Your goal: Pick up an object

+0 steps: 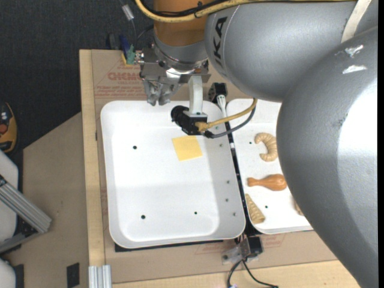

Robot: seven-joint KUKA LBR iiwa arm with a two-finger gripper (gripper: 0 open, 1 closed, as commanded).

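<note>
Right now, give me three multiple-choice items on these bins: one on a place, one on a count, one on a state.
1. Where does the flat yellow square slice lie?
A. In the left white bin
B. In the right white bin
C. On the brown bench

2. How many food-like pieces show in the right bin?
A. None
B. One
C. At least three

3. How does the slice stand to the two-finger gripper?
A. Clamped between its fingers
B. Lying apart from it on the bin floor
C. Hanging from its cable

Key: 1 A, it rests on the left bin's floor. 2 C, a curved tan croissant, a brown drumstick and a ridged tan piece show. 3 B, floor shows between them.
</note>
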